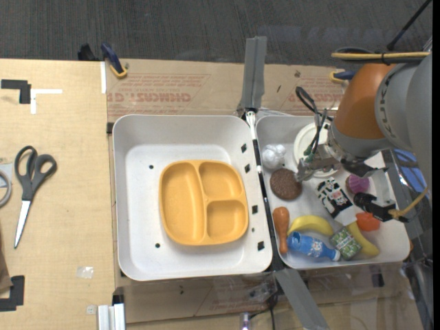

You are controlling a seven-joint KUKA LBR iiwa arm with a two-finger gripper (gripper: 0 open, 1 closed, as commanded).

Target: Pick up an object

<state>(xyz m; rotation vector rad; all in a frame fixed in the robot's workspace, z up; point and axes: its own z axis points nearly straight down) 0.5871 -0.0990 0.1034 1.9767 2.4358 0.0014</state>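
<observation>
Brown round cookie (pixel 284 183) lies just left of and below the hand (pixel 311 163); whether that hand is wide or narrow, I cannot tell

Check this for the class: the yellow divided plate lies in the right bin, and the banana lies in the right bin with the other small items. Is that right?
Not quite. The camera view shows the yellow divided plate in the left bin, not the right. The banana does lie in the right bin with the other small items.
</observation>
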